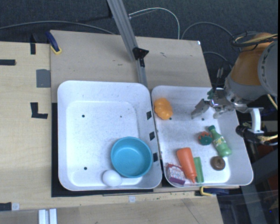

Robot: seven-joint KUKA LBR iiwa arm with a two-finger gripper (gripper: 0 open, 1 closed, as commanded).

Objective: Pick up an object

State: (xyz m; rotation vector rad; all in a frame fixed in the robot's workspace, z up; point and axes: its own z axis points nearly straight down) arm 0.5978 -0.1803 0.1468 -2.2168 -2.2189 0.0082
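In the right bin [177, 97] lie an orange round object [163, 108], a green bottle [219, 142], a small red and teal piece [205, 138], an orange carrot-shaped toy [186, 163], a green stick [198, 169], a brown ring [218, 163] and a purple and white packet [176, 173]. My gripper [206, 110] hangs over the upper right part of this bin, above the green bottle and right of the orange round object. Its fingers [198, 109] are spread open with nothing between them.
The left bin [98, 101] holds a blue bowl [130, 156] and a white ball [112, 177] near its front edge. A grey pole [126, 27] slants down to the bins' shared back edge. Cables run behind the right bin.
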